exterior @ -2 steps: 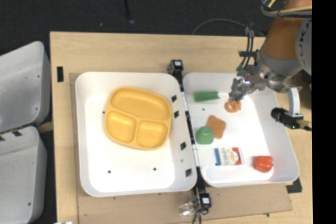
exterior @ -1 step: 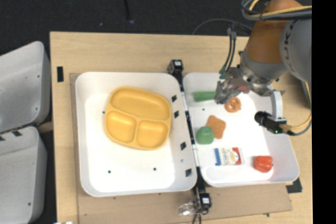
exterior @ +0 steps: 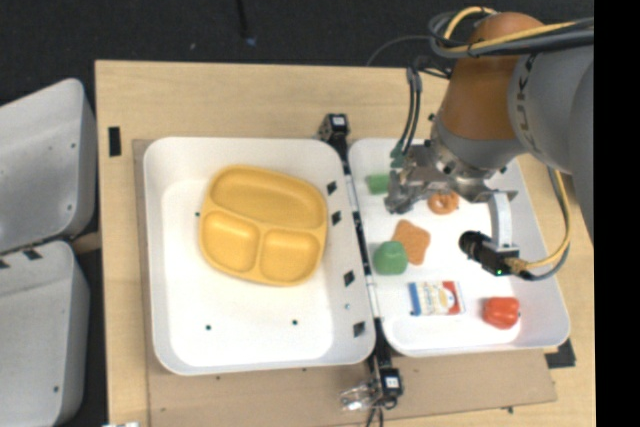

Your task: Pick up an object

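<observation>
My gripper (exterior: 399, 194) hangs low over the back left part of the right bin (exterior: 545, 310), under the grey arm and its orange band. A small green piece (exterior: 377, 183) lies just to its left, close to the bin wall. An orange ring-shaped piece (exterior: 442, 204) sits just to its right. In front of it lie an orange wedge (exterior: 411, 241) and a round green object (exterior: 390, 258). A white packet with red and blue print (exterior: 436, 298) and a red pepper-like object (exterior: 501, 312) rest near the bin's front.
The left bin (exterior: 180, 325) holds a yellow divided plate (exterior: 263, 223). The divider between the bins (exterior: 358, 245) runs just left of the gripper. Wooden bench top (exterior: 250, 95) surrounds both bins.
</observation>
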You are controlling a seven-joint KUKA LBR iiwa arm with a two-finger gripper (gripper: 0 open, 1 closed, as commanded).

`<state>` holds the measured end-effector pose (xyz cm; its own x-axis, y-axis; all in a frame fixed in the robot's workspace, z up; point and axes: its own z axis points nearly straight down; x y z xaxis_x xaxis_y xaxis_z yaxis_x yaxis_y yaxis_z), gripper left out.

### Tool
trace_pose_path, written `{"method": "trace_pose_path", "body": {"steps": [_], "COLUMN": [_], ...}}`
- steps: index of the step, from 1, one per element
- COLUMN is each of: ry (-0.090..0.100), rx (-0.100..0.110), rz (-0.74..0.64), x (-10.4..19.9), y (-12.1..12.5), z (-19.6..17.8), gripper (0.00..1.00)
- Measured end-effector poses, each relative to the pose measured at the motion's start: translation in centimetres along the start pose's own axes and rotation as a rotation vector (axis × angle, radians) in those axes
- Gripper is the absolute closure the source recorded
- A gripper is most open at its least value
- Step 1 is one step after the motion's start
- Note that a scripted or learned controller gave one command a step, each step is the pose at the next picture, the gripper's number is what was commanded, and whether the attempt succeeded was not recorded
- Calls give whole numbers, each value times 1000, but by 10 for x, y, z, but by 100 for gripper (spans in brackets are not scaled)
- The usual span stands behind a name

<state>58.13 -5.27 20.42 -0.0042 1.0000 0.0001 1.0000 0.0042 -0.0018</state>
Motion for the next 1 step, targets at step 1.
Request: {"method": "trace_pose_path", "body": {"steps": [1], "ry": [2], "rx": [0], "rz": [-2], "x": [56], "y": [-21], "z": [-5], "gripper": [100]}}
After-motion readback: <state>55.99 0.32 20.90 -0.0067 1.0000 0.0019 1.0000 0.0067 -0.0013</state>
